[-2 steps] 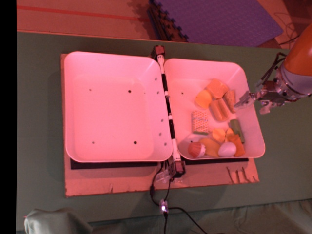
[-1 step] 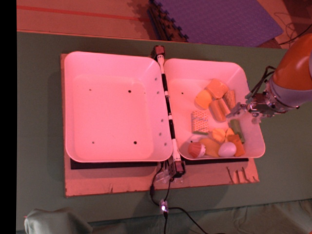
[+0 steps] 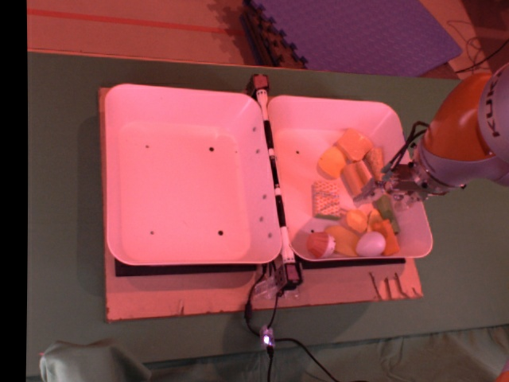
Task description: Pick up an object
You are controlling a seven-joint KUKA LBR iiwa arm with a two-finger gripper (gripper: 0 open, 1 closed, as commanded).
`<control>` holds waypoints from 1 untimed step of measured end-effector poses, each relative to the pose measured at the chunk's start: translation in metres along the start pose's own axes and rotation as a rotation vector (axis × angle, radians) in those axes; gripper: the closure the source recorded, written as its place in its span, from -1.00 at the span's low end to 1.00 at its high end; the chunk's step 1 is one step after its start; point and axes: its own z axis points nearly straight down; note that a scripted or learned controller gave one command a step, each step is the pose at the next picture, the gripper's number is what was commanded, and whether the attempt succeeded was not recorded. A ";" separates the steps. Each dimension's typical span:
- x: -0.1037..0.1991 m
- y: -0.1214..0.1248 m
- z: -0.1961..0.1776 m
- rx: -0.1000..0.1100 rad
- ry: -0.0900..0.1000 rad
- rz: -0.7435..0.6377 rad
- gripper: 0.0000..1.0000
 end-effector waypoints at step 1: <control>-0.003 -0.001 0.041 -0.016 -0.006 -0.001 -1.00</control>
